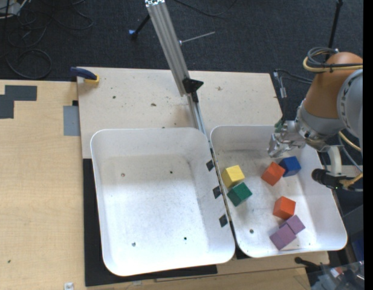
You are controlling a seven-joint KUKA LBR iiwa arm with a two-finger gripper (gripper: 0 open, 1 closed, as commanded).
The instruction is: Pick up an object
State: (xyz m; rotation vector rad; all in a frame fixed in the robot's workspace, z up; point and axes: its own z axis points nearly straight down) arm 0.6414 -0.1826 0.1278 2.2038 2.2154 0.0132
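Left bin (113, 156): nearest you, largest, bare floor.
Right bin (331, 237): holds every block; far wall lies close behind the gripper.
Gripper (282, 145): you cannot tell whether it is clenched or released.
Blue block (290, 165): just at its 5 o'clock, the nearest target by my reading.
Orange block (272, 173): touching the blue one, at 8 o'clock of it; crowds a grasp there.
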